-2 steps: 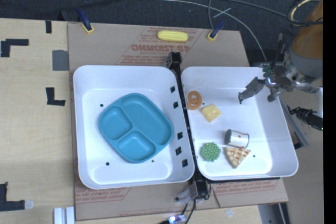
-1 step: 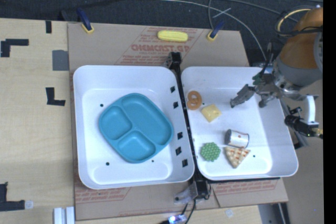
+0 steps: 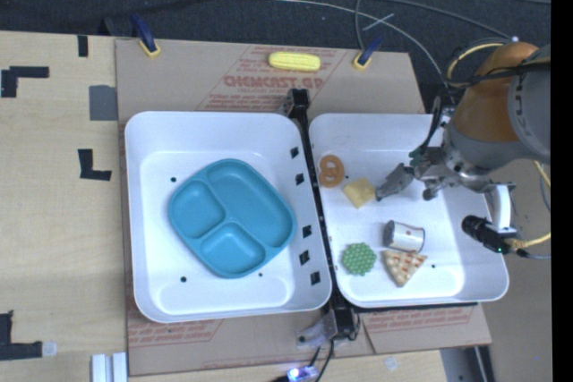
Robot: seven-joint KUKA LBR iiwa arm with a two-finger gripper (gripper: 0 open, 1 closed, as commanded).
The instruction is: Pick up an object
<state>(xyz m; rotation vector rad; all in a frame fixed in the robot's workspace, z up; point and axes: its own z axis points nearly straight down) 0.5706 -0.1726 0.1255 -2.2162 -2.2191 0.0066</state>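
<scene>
The right bin [image 3: 474, 282] holds an orange ring [image 3: 330, 170], a yellow block [image 3: 358, 192], a small silver can [image 3: 404, 236] lying on its side, a green round piece [image 3: 359, 258] and a pizza slice toy [image 3: 404, 266]. My gripper [image 3: 412, 185] hangs over the middle of this bin, just right of the yellow block and above the can. Its fingers stand open, one [image 3: 391, 183] pointing toward the yellow block, and nothing is between them.
A blue divided plate [image 3: 231, 216] lies in the left bin [image 3: 143, 282]. A yellow corn-like toy [image 3: 294, 61] rests on the cardboard behind the bins. Cables run behind the bench and along the arm [image 3: 501, 116] at the right.
</scene>
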